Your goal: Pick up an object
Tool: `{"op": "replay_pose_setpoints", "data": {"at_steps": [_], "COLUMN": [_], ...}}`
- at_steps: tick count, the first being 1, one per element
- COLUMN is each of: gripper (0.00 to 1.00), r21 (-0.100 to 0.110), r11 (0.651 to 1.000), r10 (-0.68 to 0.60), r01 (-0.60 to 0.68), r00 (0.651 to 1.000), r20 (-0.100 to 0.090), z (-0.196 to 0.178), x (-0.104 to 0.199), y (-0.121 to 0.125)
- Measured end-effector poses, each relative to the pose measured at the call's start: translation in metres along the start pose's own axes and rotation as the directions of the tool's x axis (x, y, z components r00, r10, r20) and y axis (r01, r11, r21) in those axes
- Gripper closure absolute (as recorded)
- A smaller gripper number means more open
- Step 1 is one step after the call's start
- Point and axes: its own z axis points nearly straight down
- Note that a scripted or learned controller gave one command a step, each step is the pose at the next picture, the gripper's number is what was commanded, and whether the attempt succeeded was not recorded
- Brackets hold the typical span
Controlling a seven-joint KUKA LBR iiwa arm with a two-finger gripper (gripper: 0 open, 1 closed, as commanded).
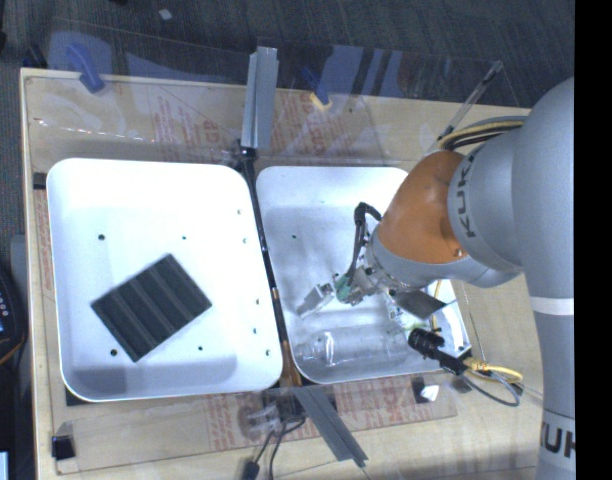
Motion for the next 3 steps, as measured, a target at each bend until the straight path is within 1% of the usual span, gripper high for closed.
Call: {"op": "replay_pose_setpoints", "data": {"at_steps": [1,2,3], "gripper": [0.00,1.00,1.00], "r21": [-0.004,-0.005,-0.006], "r11": [1.000,0.999,0.999], "r10": [-0.029,-0.033,-0.037], "r01": [0.029,0.033,0.037], "r00": [1.000,0.999,0.999], "r20": [0.005,0.007,0.008], "z": [-0.103,-0.113,-0.123], "x": [-0.004,-0.004,-0.005], "y": [-0.041,-0.039,-0.038]}}
